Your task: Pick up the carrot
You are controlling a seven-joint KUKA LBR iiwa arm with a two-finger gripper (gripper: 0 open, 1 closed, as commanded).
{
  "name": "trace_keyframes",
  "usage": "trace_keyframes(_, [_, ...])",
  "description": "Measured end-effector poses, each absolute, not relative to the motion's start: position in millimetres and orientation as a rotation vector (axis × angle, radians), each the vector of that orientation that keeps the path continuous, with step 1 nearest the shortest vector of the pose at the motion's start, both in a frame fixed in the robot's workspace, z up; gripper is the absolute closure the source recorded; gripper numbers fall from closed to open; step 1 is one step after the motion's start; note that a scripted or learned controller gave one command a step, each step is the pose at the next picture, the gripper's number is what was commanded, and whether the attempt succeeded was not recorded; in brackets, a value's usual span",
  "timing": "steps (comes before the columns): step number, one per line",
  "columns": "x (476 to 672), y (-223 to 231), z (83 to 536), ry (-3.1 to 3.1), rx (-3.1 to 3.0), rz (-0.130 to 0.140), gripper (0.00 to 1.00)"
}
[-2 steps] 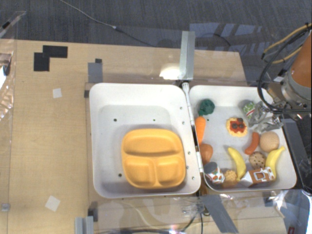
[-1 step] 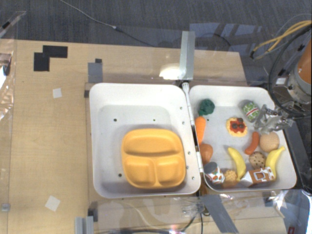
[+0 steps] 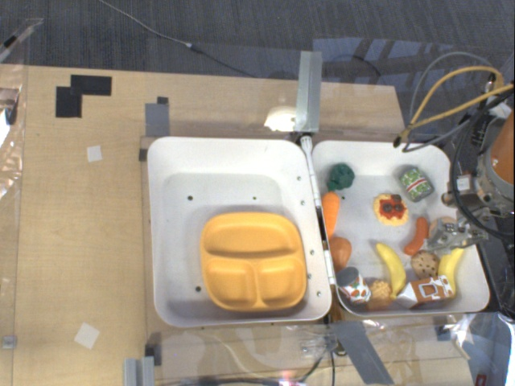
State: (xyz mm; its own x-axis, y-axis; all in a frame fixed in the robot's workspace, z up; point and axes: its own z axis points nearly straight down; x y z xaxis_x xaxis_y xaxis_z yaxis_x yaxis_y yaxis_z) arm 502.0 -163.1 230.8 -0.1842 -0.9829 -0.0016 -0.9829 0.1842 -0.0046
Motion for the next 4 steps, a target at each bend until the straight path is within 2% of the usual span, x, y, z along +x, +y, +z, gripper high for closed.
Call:
trace_keyframes(1, [492.6, -152, 238, 1.897, -2.497, -0.010, 1.00])
trace_keyframes(2, [521.8, -181, 291, 1.341, -2.837, -0.010, 1.00])
trace_keyframes(3, [498.6, -184, 236, 0.711, -3.058, -0.005, 1.00])
trace_keyframes(4, [526.8, -207, 371, 0.316, -3.126, -0.022, 1.00])
